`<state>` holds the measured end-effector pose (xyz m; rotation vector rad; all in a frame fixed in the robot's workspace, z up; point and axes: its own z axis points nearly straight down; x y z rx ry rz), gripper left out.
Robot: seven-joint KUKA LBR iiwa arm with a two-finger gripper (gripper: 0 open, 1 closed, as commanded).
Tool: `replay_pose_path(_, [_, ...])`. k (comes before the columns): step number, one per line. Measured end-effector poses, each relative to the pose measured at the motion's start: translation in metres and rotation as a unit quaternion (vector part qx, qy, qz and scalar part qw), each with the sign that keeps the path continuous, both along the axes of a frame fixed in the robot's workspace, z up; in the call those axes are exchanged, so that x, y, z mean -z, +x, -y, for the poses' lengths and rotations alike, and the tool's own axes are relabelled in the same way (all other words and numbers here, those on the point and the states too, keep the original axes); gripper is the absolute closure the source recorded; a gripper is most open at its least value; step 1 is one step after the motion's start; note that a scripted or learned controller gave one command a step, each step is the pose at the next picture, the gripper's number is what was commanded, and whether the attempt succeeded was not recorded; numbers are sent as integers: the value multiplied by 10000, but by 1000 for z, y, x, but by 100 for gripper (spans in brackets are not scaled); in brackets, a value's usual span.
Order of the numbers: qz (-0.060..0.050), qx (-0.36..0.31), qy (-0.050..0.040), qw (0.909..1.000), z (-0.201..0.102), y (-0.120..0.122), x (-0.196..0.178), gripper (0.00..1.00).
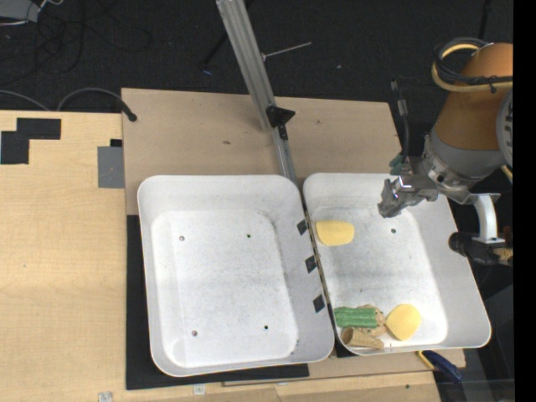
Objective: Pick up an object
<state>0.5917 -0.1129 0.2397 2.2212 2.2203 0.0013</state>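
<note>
Camera view is showing the two-finger metal gripper hanging over the far part of the right shallow white bin; whether its jaws are apart or together I cannot tell. A pale yellow oval object is lying near the bin's left wall, while a green ridged piece, a tan scrap and a yellow round object are clustering at its near edge.

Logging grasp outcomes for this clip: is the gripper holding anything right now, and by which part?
Nothing is held. The gripper hangs over the right bin, apart from the yellow piece.
</note>
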Motion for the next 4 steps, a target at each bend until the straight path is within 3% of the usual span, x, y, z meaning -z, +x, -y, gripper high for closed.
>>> replay_pose_path(1, [-33, -13, 10, 10000, -44, -13, 10, 100])
replay_pose_path(4, [-25, -26, 11, 10000, -201, -52, -7, 100])
